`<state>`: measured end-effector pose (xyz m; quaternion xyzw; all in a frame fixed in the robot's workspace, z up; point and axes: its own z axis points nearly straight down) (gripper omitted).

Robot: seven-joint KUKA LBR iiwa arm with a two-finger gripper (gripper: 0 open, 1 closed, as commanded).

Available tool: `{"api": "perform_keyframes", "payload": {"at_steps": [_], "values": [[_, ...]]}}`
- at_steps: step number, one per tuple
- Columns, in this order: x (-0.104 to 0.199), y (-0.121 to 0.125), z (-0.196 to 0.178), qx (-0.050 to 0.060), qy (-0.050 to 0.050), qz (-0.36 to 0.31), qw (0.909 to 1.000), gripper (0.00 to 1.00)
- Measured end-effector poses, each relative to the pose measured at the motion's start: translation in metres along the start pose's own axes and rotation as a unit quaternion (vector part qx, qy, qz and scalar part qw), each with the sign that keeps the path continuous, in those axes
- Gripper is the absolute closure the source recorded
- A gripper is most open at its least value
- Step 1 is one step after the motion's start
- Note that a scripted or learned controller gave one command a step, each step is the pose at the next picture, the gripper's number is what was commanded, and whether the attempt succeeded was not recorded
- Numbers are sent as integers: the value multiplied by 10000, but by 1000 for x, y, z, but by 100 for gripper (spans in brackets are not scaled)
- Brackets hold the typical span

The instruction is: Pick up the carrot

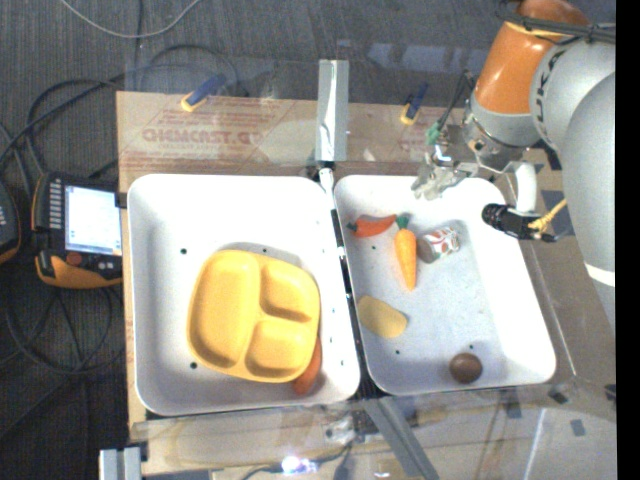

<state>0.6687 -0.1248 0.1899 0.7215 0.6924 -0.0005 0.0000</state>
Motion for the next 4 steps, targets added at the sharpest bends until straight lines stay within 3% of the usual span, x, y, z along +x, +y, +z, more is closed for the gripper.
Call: {"api": "perform_keyframes", "payload": {"at_steps": [1, 2, 3, 4], "values": [[0, 0, 0, 5, -3, 2, 10000, 0], [-5, -51, 97, -4, 14, -849, 9964, 0], [-4, -51, 88, -2, 20, -850, 9964, 100], [41, -57, -8, 3, 10, -999, 9950, 100]]}}
